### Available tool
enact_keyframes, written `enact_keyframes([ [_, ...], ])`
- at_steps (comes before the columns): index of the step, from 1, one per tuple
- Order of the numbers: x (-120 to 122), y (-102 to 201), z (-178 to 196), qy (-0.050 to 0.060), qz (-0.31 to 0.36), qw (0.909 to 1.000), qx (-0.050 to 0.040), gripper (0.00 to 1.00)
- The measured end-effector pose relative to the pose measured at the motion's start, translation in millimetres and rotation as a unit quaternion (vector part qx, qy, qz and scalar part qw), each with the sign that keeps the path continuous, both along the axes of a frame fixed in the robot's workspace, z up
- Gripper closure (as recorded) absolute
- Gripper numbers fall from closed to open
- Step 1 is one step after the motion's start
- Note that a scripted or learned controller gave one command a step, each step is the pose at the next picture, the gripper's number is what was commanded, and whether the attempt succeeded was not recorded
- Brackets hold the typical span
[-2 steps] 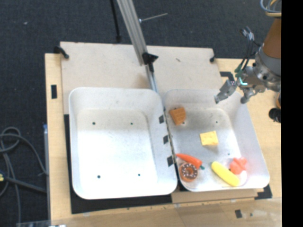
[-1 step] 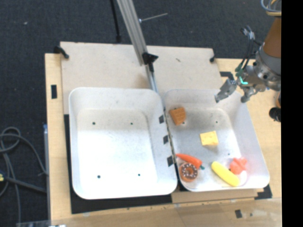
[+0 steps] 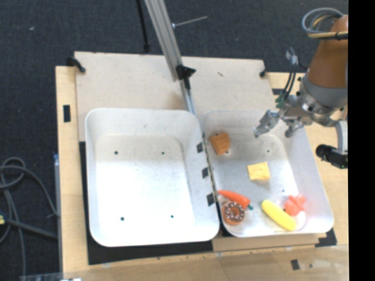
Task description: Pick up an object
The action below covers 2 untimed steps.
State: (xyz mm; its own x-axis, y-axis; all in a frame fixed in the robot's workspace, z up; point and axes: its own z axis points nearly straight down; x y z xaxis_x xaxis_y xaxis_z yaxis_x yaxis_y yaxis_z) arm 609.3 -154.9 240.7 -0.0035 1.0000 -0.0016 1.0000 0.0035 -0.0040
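So the hand (image 3: 280,124) hangs over the far edge of the right bin (image 3: 310,174), fingers spread apart with nothing between them. Looks to me like the approach step: no object picked yet, arm hovering and about to commit to something.

All the candidates sit in that right bin. An orange-brown block (image 3: 220,143) is by the bin's left wall toward the far side, a yellow cube (image 3: 259,171) is about mid-bin, and along the near edge there's a carrot (image 3: 233,196) lying just above a donut (image 3: 234,213) in the near-left corner, then a banana (image 3: 278,215) and a small red toy (image 3: 296,204) toward the near-right corner. The left bin (image 3: 94,174) has nothing loose in it.

My guess for the next move: the cube or the block are the closest and stand well apart from everything else, so either is a cleaner grab than the near-edge stuff, where the carrot and donut are touching or nearly so. It needs to shift toward the near side, line the open fingers up across the thing, then drop straight down. The block sits close to the wall, so a finger could clip it.

The surface (image 3: 129,81) is a pale board, with a metal pole (image 3: 167,34) rising from its far middle. Dark carpet all around, some cables (image 3: 17,180) on the floor at left.
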Motion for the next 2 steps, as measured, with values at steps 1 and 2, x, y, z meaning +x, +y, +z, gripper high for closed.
enact_keyframes([
  [1,-3.2,-1.1,-42.4,-0.001,-0.002,1.0000,-0.0004,0.00],
  [2,-0.8,-0.3,-104.9,0.000,-0.004,1.0000,-0.0002,0.00],
])
